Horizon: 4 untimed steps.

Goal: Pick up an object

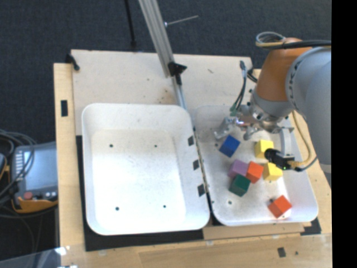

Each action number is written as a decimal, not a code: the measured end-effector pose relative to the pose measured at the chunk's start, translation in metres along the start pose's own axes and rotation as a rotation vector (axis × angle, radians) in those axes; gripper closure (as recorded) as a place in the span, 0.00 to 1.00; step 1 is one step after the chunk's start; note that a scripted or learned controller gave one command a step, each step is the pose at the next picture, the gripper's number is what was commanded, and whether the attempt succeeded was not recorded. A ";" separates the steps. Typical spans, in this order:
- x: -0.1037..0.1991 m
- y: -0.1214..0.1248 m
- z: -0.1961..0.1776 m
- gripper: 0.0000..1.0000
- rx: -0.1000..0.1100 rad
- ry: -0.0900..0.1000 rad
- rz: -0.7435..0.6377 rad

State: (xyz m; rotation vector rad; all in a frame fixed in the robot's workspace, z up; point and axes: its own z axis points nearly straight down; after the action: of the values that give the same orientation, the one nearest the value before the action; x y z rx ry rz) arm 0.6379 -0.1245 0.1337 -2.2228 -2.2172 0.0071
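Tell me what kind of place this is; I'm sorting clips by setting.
Probably a robotics lab bench set up for grasping trials: a grey KUKA arm reaches over two white bins, coloured blocks like the blue cube lie in one, and an aluminium rail crosses above.

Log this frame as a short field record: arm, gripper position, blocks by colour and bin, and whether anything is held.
arm: grey with orange band, reaching in from the view's right
gripper: low over the right bin, near its far side
nearest block: blue block, just below the gripper
other blocks in right bin: yellow block, second yellow block, purple block, orange block, green block, second orange block
left bin: white, beside the right bin
held: nothing visibly between the fingers
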 end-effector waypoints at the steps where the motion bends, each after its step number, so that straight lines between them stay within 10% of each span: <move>1: -0.001 0.000 0.038 0.00 -0.003 -0.001 0.002; 2: -0.002 0.002 0.025 1.00 -0.009 0.001 0.007; 4: 0.010 0.003 -0.081 1.00 -0.013 0.001 -0.006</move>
State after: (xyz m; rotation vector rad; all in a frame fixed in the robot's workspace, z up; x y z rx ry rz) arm 0.6417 -0.1142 0.2145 -2.2224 -2.2298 -0.0081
